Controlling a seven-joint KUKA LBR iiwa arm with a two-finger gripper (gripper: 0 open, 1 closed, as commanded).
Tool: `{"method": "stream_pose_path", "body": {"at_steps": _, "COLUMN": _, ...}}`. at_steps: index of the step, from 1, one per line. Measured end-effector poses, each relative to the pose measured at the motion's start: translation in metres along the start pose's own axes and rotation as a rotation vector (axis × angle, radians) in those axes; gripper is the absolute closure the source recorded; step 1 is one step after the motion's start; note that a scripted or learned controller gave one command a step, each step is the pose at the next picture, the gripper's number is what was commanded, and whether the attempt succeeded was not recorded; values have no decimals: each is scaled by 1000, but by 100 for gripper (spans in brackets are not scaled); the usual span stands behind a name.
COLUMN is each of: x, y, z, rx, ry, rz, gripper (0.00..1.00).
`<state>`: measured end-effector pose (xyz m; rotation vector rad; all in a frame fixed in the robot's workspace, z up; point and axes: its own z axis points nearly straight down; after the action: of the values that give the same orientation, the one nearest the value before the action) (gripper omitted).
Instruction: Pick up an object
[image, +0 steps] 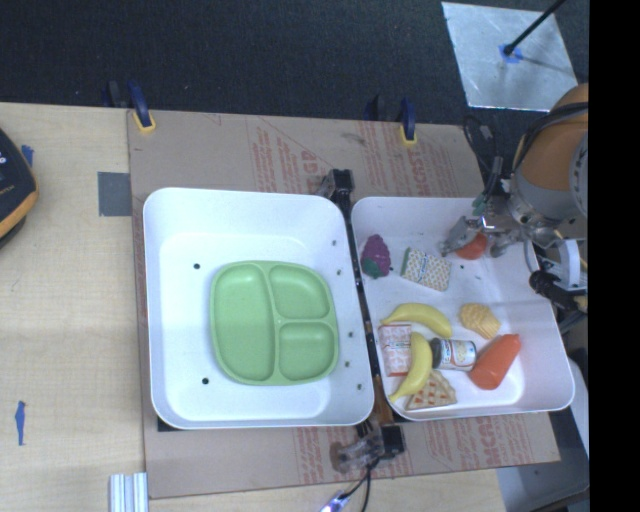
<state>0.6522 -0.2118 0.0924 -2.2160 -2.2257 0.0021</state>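
While the gripper (470, 240) sits low at the far edge of the right bin (545, 400), its fingers pinch a small red piece (471, 247); the grasp looks made; lifting it clear of the bin is what remains.

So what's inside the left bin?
A green divided plate lies flat in the left bin, its three compartments bare. Whatever sits beneath the plate is covered.
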Motion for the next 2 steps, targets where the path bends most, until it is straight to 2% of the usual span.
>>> {"method": "stream_pose_path", "body": {"at_steps": 1, "x": 20, "y": -108, "z": 1, "rx": 3, "ry": 1, "rz": 0, "gripper": 0}}
{"method": "stream_pose_path", "body": {"at_steps": 2, "x": 19, "y": -108, "z": -10, "rx": 3, "ry": -1, "rz": -3, "gripper": 100}}
